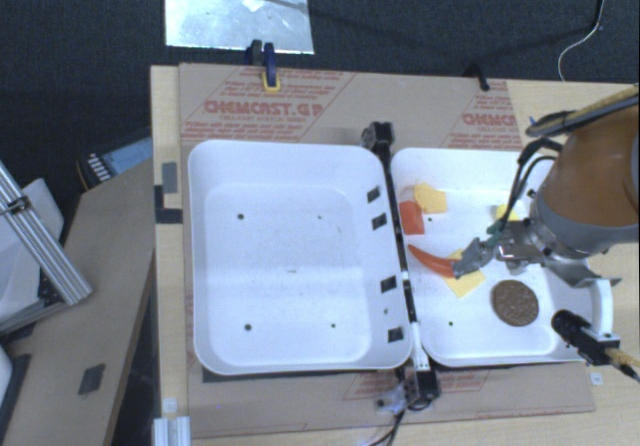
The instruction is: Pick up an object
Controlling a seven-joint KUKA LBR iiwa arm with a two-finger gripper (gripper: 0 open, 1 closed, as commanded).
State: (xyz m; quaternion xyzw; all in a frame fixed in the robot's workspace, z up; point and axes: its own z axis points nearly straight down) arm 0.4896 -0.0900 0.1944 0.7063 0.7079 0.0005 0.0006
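The right bin [440,339] holds several small things. A yellow block [431,198] lies near its back left, with an orange-red block [411,217] just in front of it. A curved orange strip [432,259] lies mid-left, and a flat yellow piece [464,283] sits right below it. A brown round disc [515,302] rests toward the front right. A small yellow bit [503,213] peeks out beside the arm. My gripper [473,258] hangs low over the flat yellow piece and the end of the orange strip.
The left bin [290,254] stands next to the right one, divided from it by a black hinged rim [395,244]. The grey and orange arm [590,184] covers the right bin's right side. Cardboard underlies both bins.
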